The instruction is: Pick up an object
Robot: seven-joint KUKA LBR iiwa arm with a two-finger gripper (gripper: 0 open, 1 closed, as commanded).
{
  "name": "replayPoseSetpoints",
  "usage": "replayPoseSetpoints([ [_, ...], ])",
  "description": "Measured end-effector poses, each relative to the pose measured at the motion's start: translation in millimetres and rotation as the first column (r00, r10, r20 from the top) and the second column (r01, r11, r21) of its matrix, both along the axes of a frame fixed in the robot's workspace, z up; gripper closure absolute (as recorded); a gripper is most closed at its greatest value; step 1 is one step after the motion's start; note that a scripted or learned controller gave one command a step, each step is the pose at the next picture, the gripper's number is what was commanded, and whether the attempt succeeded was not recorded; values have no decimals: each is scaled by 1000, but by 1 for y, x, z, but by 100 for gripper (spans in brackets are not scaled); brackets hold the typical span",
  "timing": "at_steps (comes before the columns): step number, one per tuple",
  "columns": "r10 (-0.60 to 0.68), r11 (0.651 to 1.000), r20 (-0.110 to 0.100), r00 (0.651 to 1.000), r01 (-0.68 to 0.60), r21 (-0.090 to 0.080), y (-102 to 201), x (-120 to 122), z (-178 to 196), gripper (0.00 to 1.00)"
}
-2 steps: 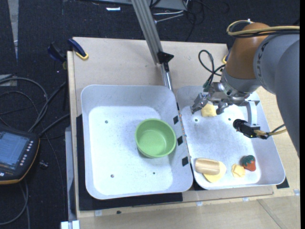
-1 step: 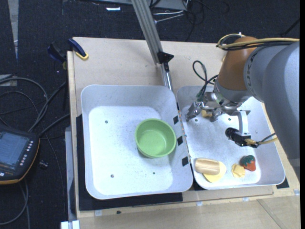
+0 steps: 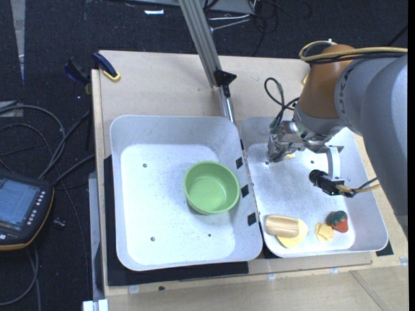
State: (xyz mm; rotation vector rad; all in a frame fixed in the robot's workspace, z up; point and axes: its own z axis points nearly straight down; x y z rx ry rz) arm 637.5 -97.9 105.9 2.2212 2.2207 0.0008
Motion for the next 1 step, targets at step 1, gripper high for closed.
replayPoseSetpoints([
  [1, 1, 1000, 3, 1000, -1, 0, 2, 8, 45, 100],
])
